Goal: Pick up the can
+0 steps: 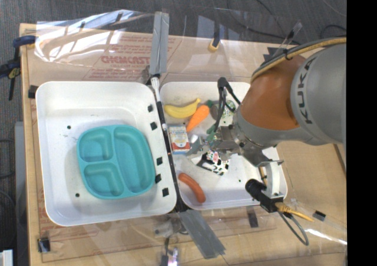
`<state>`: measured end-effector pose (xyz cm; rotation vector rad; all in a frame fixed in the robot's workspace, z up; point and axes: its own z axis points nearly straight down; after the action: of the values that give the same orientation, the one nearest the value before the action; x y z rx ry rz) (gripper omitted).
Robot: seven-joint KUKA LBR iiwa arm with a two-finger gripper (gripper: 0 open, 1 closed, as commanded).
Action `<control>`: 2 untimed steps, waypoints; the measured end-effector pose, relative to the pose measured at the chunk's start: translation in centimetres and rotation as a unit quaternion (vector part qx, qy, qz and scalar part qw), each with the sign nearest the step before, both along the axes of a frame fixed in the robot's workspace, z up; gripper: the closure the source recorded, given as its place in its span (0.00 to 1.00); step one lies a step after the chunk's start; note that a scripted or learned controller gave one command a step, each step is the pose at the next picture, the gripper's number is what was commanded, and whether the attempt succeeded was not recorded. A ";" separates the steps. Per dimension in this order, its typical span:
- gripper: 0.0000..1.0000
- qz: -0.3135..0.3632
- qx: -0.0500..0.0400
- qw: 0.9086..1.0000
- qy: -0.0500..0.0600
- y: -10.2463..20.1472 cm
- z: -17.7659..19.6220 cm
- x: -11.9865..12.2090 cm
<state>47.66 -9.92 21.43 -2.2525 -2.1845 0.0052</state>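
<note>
The can (pixel 178 138), small and pale with a reddish label, lies in the right bin (pixel 235 195) near its left wall, just below the banana. My gripper (pixel 215 144) hangs over the middle of that bin, a little to the right of the can. It sits directly above a black-and-white cow-patterned carton (pixel 215 163). The grey and orange arm (pixel 283 103) covers the bin's right half.
A yellow banana (pixel 181 108) and an orange carrot (pixel 198 117) lie at the back of the right bin. A red sausage (pixel 192 187) lies at its front. The left bin (pixel 53 106) holds a teal divided tray (pixel 115 162).
</note>
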 end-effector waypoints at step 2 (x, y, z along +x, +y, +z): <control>0.00 -0.120 -0.001 0.993 -0.010 -3.6 -9.8 2.2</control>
<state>49.82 -13.47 11.66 -2.5106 -1.9058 -0.0158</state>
